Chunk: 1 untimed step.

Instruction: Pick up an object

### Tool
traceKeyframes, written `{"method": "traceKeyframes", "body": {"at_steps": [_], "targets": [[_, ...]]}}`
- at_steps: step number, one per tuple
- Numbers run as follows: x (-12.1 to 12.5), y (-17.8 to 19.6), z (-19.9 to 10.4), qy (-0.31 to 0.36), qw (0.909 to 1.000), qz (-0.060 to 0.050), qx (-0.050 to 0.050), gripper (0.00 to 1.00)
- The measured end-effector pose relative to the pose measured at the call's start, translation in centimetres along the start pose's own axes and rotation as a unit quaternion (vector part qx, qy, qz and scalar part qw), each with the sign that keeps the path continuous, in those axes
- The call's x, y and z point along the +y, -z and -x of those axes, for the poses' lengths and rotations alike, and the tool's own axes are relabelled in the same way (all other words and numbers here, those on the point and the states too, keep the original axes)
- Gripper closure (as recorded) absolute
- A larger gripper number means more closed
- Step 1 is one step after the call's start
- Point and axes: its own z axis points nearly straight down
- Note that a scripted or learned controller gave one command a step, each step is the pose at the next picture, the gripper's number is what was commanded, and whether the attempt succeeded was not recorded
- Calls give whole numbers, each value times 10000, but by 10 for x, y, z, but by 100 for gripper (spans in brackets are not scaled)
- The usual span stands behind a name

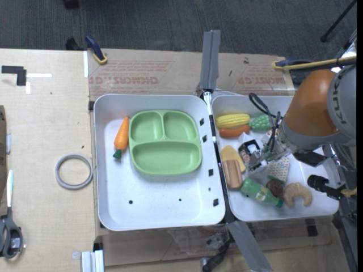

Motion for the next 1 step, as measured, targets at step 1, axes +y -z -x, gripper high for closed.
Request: {"method": "traceKeyframes", "body": {"at_steps": [1], "targets": [[52,86,-26,-870,9962,-52,36,100]]}}
